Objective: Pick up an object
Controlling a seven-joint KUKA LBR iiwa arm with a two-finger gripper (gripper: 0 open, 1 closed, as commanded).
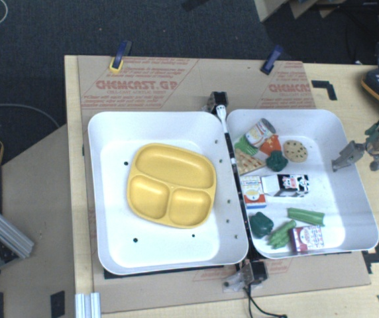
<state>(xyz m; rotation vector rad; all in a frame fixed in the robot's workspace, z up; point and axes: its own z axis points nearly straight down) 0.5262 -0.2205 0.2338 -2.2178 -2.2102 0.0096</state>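
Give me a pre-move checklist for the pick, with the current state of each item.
1. Objects available in the right bin: ok. Cookie, can, green stalk and red carton all lie there.
2. Tool positioned over a target: not ok. It sits at the bin's right edge, away from the cluster.
3. Tool free of any load: ok. Nothing shows between its fingers.
4. An isolated target: ok. The cookie lies slightly apart from its neighbours.
5. Left bin contents: ok. The yellow divided tray lies in it, apart from the pick area.
6. Tool height above the bin floor: cannot tell.
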